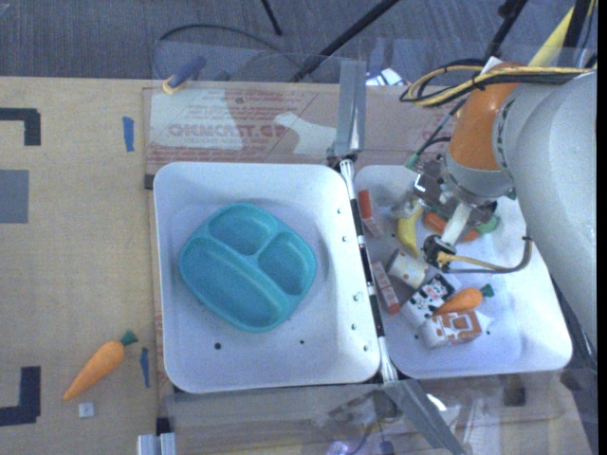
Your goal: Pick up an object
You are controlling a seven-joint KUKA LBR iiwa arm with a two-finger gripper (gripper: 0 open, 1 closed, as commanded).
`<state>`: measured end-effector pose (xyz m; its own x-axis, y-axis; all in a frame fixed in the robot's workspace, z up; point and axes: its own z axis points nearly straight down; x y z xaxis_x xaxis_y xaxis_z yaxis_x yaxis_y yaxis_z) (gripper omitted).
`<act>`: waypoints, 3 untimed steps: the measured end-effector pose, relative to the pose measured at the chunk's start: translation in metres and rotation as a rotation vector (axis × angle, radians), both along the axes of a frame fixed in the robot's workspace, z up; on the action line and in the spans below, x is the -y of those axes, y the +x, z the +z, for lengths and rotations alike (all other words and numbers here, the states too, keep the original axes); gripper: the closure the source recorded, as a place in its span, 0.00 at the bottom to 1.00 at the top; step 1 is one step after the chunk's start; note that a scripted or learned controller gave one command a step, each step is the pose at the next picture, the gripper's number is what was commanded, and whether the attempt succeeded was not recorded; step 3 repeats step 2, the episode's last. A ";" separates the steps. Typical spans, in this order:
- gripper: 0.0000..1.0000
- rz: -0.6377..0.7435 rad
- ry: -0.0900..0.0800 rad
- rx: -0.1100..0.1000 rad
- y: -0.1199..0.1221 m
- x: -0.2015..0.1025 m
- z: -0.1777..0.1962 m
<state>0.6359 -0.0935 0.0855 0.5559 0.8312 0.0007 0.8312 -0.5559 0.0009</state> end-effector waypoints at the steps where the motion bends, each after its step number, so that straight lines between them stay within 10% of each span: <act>1: 1.00 0.002 0.000 0.003 0.001 -0.001 0.012; 2: 1.00 -0.105 0.000 -0.001 0.031 -0.064 0.100; 3: 1.00 -0.105 0.000 -0.001 0.031 -0.064 0.100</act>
